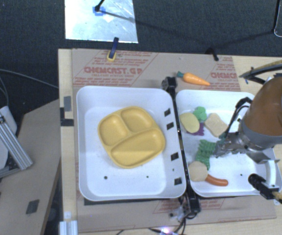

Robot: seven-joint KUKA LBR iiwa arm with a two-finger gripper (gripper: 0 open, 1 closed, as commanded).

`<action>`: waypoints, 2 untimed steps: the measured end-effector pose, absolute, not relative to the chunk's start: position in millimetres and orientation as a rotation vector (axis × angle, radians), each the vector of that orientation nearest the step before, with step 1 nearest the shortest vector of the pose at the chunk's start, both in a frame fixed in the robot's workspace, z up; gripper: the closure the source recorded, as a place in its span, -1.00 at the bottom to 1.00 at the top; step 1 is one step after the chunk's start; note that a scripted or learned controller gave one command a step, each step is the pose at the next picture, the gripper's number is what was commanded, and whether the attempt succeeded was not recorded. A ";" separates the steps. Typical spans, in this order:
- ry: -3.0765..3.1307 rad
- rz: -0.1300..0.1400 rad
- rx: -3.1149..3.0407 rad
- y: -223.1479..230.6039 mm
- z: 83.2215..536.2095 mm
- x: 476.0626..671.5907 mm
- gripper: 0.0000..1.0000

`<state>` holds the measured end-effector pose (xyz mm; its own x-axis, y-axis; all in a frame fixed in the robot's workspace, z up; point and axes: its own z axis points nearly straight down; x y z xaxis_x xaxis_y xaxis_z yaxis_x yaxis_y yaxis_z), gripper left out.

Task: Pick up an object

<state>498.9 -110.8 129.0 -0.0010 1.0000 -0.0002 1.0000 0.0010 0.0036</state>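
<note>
A: Where's the arm (273, 114)?
B: Right side of frame, grey w/ orange band, reaching over the right bin (239, 98). Gripper (223, 148) sits low in the bin's middle, at the right edge of the green leafy toy (205, 151).
A: Holding anything?
B: Can't tell. Wrist covers most of it and the tip is blurred, so no word on grip state.
A: What's in that bin?
B: Toy food, left half mostly. Yellow-and-purple piece (190, 123) upper left, green round piece (199, 113) just above it, touching. Beige bread-like slab (215, 124) right of those. Green leafy toy below them, mid bin. Pale round piece (198, 171) lower left, and an orange-red sausage-like piece (216, 181) beside it near the bottom wall.
A: Left bin (89, 131)?
B: One yellow divided plate (131, 136), three compartments, lying flat near the middle.
A: Anything outside the bins?
B: Toy carrot (194, 78) on the cardboard sheet (146, 65) above the right bin's upper left corner. Blue-and-yellow clip (113, 49) at the cardboard's top edge. Shiny foil-like sheet (101, 13) on the dark floor, upper left of frame.
</note>
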 end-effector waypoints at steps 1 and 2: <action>2.228 0.002 2.217 -81.2 135.2 486.6 1.00; 2.235 0.018 2.200 13.3 231.8 488.9 1.00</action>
